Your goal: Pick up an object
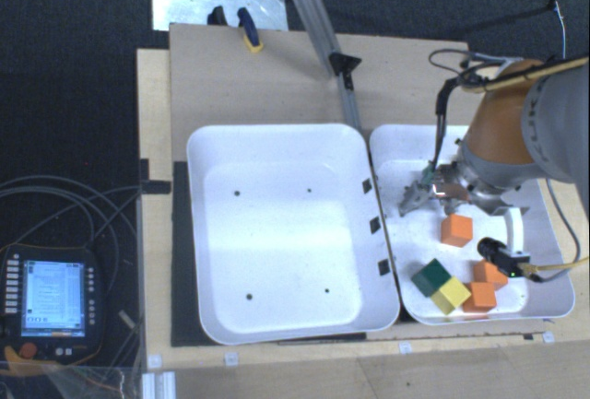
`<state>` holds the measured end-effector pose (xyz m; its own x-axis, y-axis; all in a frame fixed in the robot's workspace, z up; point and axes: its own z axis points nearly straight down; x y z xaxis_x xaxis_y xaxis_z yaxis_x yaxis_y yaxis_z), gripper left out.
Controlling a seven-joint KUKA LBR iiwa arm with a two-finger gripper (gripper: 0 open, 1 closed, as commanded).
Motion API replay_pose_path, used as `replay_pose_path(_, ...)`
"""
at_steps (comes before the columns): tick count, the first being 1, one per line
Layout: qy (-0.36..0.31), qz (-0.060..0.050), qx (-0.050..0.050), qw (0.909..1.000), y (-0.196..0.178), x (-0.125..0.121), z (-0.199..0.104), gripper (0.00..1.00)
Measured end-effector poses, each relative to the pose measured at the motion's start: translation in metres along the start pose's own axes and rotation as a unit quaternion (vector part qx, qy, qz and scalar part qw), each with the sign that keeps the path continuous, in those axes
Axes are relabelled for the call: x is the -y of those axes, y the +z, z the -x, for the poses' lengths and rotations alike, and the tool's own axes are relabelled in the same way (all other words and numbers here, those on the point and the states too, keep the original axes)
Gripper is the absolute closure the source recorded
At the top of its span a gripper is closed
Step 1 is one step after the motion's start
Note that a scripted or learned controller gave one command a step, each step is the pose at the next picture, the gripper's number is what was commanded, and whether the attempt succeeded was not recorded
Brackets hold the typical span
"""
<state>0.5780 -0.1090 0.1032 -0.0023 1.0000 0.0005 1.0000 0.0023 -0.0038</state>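
Observation:
The right bin (398, 169) holds several small blocks. One orange block (456, 229) lies alone near the bin's middle. A green block (430, 276) and a yellow block (451, 294) sit together at the front, with two more orange blocks (483, 287) beside them on the right. My gripper (420, 195) hangs low over the back left part of this bin, just up and left of the lone orange block, and I see no block in it. The grey arm with its orange band (502, 125) covers the bin's far right side.
The left bin (207, 204) stands right beside the right one, sharing a divider with black clips (373, 224). A slanted metal pole (318, 15) crosses the bench behind the bins. A black cable (442, 111) loops by the wrist. A teach pendant (51, 300) lies off the bench at left.

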Motion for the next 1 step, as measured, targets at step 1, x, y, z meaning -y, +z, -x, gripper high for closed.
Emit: replay_pose_path(1, -0.001, 0.004, 0.0, 1.0, -0.0142, -0.0022, 0.0003, 1.0)
